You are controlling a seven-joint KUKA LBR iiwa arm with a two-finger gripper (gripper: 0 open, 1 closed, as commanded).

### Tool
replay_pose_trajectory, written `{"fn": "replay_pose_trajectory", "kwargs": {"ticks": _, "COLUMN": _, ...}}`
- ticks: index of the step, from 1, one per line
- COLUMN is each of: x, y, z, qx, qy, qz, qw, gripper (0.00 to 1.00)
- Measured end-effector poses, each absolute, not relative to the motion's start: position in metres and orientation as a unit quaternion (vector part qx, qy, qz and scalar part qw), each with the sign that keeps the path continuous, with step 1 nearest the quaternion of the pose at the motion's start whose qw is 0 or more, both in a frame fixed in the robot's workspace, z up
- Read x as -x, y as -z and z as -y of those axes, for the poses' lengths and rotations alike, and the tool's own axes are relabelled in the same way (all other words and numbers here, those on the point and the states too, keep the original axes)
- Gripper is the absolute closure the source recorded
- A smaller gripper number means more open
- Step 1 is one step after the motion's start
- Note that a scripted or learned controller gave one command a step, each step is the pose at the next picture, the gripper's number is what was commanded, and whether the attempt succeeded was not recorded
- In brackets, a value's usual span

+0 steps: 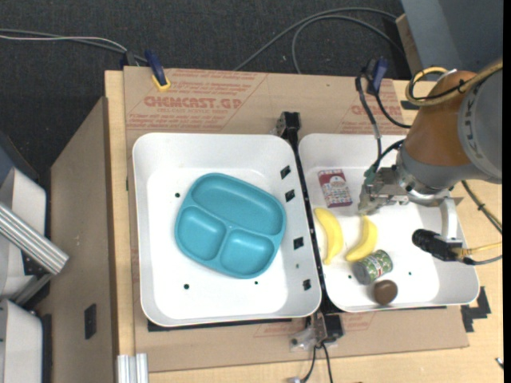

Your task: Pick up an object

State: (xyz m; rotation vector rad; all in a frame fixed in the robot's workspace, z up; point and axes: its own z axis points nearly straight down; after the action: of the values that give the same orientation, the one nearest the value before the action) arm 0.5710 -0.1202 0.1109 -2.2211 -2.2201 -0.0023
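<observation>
We see the end effector [372, 199] low in the right bin [415, 292], just above a banana [363, 240] (its grip state we cannot tell). A second banana [328, 232], can [372, 265] and box [334, 187] lie nearby.

Surfaces as I read them from my feed:

- Left bin [152, 214] and right bin [447, 290]: smooth white plastic, slight sheen.
- Divided plate [230, 224], centre of left bin: turquoise plastic, satin-smooth.
- Two bananas [329, 231] [363, 240]: yellow, matt skin.
- Can [372, 266] at their 5 o'clock: metal top, glossy printed label.
- Brown ball [385, 291]: dull finish.
- Small packet [334, 187]: printed paper or card, I cannot tell which.
- Bench board [200, 94]: rough brown cardboard, red print.
- Arm [447, 134]: glossy orange band, matt grey casing.
</observation>
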Motion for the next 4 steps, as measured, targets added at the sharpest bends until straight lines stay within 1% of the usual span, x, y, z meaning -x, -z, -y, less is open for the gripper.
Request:
{"fn": "replay_pose_trajectory", "kwargs": {"ticks": 1, "x": -0.576, "y": -0.172, "z": 0.128, "qx": 0.707, "qy": 0.0019, "qz": 0.707, "qw": -0.003, "gripper": 1.0}}
{"fn": "replay_pose_trajectory", "kwargs": {"ticks": 2, "x": -0.571, "y": -0.23, "z": 0.136, "qx": 0.707, "qy": 0.0018, "qz": 0.707, "qw": -0.003, "gripper": 1.0}}
{"fn": "replay_pose_trajectory", "kwargs": {"ticks": 3, "x": -0.572, "y": -0.284, "z": 0.136, "qx": 0.707, "qy": 0.002, "qz": 0.708, "qw": -0.003, "gripper": 1.0}}
{"fn": "replay_pose_trajectory", "kwargs": {"ticks": 4, "x": -0.556, "y": -0.267, "z": 0.082, "qx": 0.705, "qy": -0.0001, "qz": 0.709, "qw": 0.003, "gripper": 1.0}}
